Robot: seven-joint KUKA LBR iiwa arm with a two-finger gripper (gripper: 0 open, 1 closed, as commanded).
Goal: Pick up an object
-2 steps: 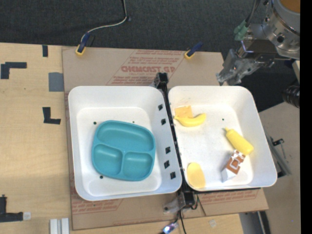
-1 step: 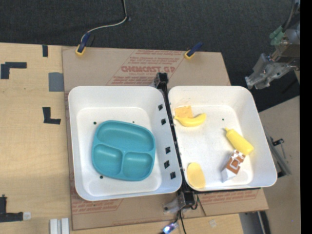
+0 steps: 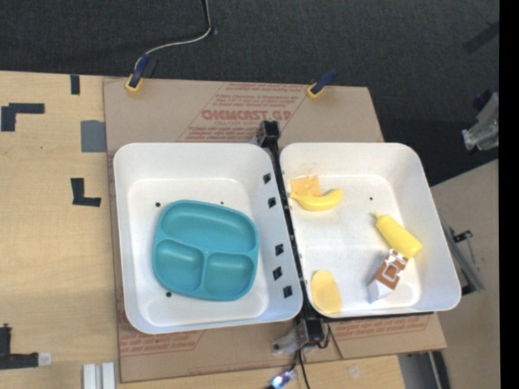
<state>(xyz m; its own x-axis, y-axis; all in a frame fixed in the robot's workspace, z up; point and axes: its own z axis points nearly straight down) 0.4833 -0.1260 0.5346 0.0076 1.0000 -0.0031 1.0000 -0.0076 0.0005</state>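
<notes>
Item 1. At far left, the wooden bench (image 3: pixel 49 258) carries several black tape marks.

Item 2. A cardboard sheet (image 3: pixel 162 108) with red printing lies under both bins. A yellow clamp (image 3: pixel 136 78) holds its far left corner and a blue clamp (image 3: pixel 322 83) its far right corner. A grey cable (image 3: pixel 195 32) runs from the yellow clamp across the dark floor.

Item 3. The left bin (image 3: pixel 130 177) holds one teal divided plate (image 3: pixel 206 250). The plate lies flat with three compartments facing up, near the bin's middle and clear of all four walls.

Item 4. The bins touch along their inner walls, where a row of small black clips (image 3: pixel 280 250) sits.

Item 5. The right bin (image 3: pixel 422 185) holds the loose objects.
- A toy banana (image 3: pixel 320 199) lies near the inner wall at the far side. It touches a flat orange-yellow piece (image 3: pixel 304 185) whose kind cannot be told.
- A pale yellow oval object (image 3: pixel 327 291) lies at the near wall, well apart from the banana.
- A yellow squeeze bottle (image 3: pixel 397 235) lies on its side towards the outer wall, tilted across the bin.
- A small grey carton with a brown-and-white panel (image 3: pixel 388 276) sits just beside the bottle's lower end, apparently touching it.

Item 6. At the right edge, a pale grey piece of hardware (image 3: pixel 480 128) shows over the dark floor. It cannot be identified.
</notes>
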